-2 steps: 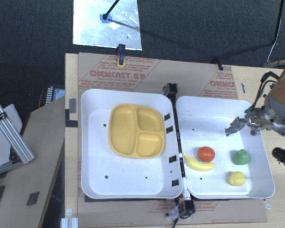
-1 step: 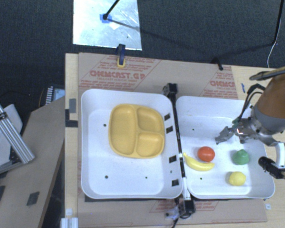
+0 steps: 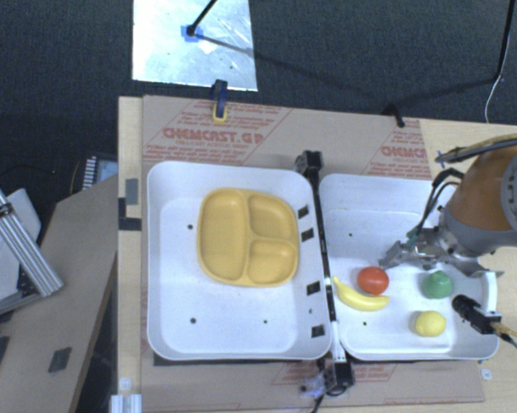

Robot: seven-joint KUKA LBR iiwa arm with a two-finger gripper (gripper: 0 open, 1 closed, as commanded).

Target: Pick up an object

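The right bin holds a red tomato, a yellow banana, a green round fruit and a yellow lemon. My gripper hangs over the right part of this bin. It is just above and between the tomato and the green fruit, and nothing shows in its grasp. The grey arm with its orange band comes in from the right edge.
In the left bin lies a yellow divided plate. A ridge with black clips separates the two bins. The back half of the right bin is bare white floor.
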